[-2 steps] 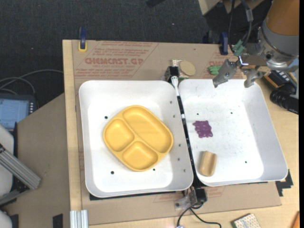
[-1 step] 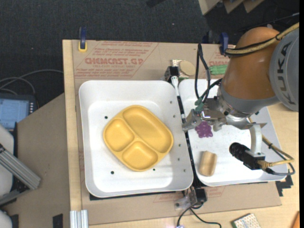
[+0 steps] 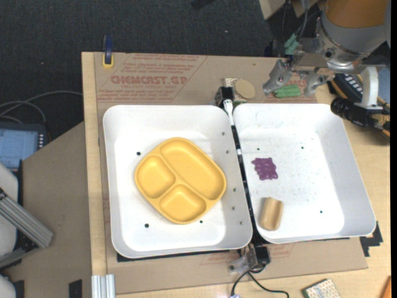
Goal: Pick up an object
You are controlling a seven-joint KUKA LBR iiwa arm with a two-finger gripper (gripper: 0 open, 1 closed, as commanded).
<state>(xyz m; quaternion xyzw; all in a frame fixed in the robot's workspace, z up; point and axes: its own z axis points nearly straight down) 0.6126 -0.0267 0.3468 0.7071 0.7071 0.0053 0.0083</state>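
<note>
My gripper (image 3: 290,87) hangs above the back edge of the right bin (image 3: 347,166), raised off the bench. A small green object (image 3: 286,92) shows between its two metal fingers (image 3: 273,81), so the gripper is shut on it. On the right bin's floor lie a purple bumpy piece (image 3: 265,168) near the middle-left and a tan cylinder (image 3: 271,213) at the front-left. A yellow three-compartment tray (image 3: 180,180) rests in the middle of the left bin (image 3: 118,166).
The grey arm with its orange band (image 3: 356,8) comes in from the upper right. Cables and black hardware (image 3: 360,107) sit by the right bin's back right corner. A brown board (image 3: 149,79) lies under both bins.
</note>
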